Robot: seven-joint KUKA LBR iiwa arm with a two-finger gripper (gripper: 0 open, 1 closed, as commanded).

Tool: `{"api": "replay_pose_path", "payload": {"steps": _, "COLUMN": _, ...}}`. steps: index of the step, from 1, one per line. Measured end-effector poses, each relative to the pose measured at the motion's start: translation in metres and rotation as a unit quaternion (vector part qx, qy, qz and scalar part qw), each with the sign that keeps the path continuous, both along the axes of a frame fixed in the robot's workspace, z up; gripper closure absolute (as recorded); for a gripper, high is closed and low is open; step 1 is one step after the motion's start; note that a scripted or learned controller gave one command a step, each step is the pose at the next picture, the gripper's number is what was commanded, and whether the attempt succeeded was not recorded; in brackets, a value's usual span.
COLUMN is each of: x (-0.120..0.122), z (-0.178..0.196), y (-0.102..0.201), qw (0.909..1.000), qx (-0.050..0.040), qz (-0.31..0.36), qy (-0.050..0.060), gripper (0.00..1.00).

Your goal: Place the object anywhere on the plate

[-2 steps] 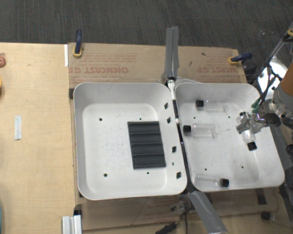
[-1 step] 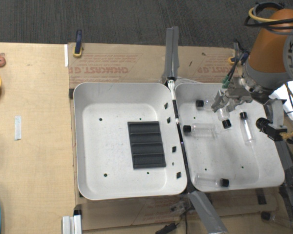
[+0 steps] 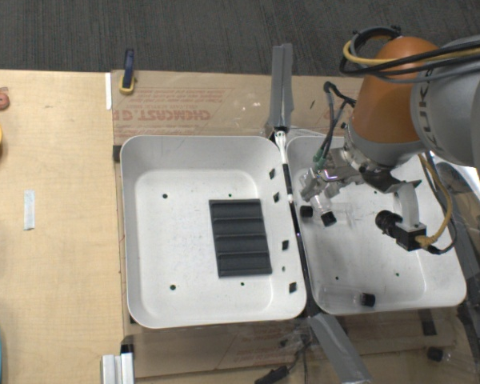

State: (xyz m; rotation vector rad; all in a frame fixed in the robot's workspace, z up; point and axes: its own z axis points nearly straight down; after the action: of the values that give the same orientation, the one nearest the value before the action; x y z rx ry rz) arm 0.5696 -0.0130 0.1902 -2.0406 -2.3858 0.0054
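Small black object (image 3: 368, 299) lies loose by the front edge of the right white bin (image 3: 440, 294), apparently not yet picked up. Its target, the dark ribbed rectangular plate (image 3: 240, 237), sits mid left white bin (image 3: 144, 214). The two-finger gripper (image 3: 317, 213) hangs near the right bin's rear-left corner, and its jaw state cannot be told.

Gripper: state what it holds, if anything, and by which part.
It cannot be told. The gripper hangs low over the right bin, and the view shows no object between its jaws.

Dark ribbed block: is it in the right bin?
No. The dark ribbed block lies flat in the left bin, while the gripper hangs over the right bin.
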Motion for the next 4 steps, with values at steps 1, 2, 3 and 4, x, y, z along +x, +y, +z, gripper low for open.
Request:
{"api": "replay_pose_path", "payload": {"steps": 1, "x": -0.008, "z": 0.000, "y": 0.086, "qw": 1.0000, "qx": -0.0004, "qz": 0.000, "qy": 0.000, "gripper": 1.00}}
{"api": "replay_pose_path", "payload": {"steps": 2, "x": -0.055, "z": 0.004, "y": 0.133, "qw": 0.9734, "qx": 0.0008, "qz": 0.229, "qy": 0.000, "gripper": 1.00}}
{"api": "replay_pose_path", "payload": {"steps": 3, "x": 0.022, "z": 0.069, "y": 0.166, "qw": 0.9866, "qx": -0.0003, "qz": 0.163, "qy": -0.001, "gripper": 1.00}}
{"api": "replay_pose_path", "payload": {"steps": 4, "x": 0.006, "z": 0.055, "y": 0.200, "qw": 0.9626, "qx": 0.0003, "qz": 0.271, "qy": 0.000, "gripper": 1.00}}
